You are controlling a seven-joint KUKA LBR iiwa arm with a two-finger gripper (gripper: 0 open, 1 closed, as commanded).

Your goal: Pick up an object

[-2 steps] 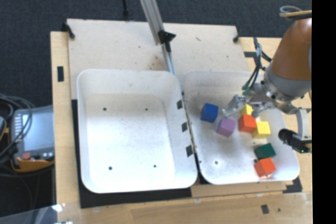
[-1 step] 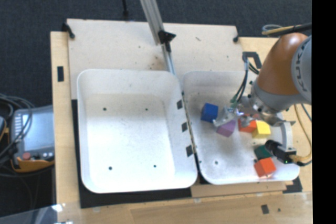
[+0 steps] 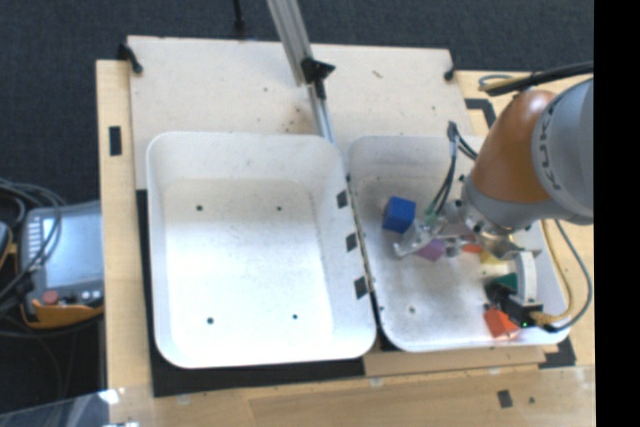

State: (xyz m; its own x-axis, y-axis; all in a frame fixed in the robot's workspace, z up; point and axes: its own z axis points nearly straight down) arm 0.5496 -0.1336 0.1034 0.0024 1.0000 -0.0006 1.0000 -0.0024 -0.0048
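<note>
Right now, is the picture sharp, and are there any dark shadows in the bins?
In the camera view, light is even and soft; the left bin shows hardly any shadow. The blue block looks fairly crisp, but small things near the tool are blurry, hard to make out.

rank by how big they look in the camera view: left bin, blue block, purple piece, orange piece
1. left bin
2. blue block
3. orange piece and purple piece: both small and partly hidden by the arm, so unranked.
</note>
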